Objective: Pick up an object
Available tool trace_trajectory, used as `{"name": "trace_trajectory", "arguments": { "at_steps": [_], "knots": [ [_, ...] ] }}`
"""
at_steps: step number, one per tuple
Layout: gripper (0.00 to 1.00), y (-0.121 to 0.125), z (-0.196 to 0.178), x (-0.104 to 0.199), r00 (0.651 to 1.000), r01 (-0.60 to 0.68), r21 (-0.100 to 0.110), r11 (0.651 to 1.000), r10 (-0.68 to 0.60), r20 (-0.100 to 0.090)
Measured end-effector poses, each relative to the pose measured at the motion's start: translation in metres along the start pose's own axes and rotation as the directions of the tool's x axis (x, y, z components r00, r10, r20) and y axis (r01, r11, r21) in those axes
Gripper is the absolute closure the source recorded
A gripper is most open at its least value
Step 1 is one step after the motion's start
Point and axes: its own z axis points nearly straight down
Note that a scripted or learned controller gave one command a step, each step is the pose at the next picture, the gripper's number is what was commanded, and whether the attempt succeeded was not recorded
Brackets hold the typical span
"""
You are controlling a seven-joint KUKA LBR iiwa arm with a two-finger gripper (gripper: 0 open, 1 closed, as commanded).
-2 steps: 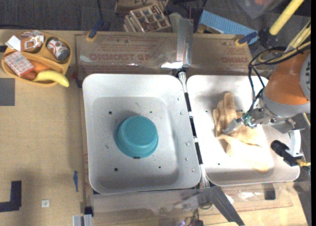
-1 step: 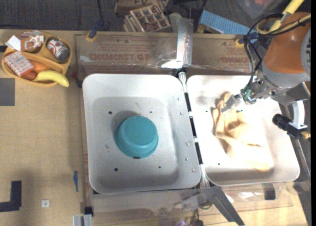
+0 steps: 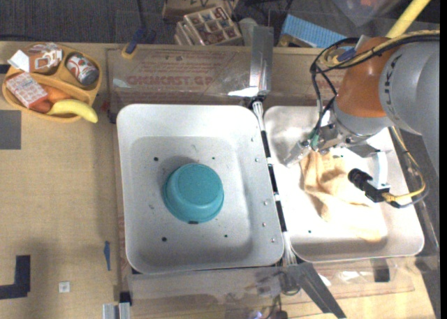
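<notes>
**Gripper over cloth, right bin**

Gripper (image 3: 314, 149) low in right bin (image 3: 405, 241), at upper edge of tan cloth (image 3: 334, 186). Finger state: cannot tell. Teal bowl (image 3: 194, 192) sits inverted, centre of left bin (image 3: 140, 129). 2 bins side by side.

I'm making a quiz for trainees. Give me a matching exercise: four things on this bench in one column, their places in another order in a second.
Things:
1. teal bowl
2. tan cloth
3. banana
4. end effector

Places:
A. right bin
B. yellow tray, far left
C. left bin
D. above the right bin's far part, by the cloth

Pairs: 1-C, 2-A, 3-B, 4-D
</notes>
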Motion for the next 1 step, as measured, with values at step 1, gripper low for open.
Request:
{"name": "trace_trajectory", "arguments": {
  "at_steps": [1],
  "knots": [
    [1.0,0.0018,-0.0115,-0.002,1.0,-0.002,-0.006,1.0,0.002,0.003]
  ]
}}
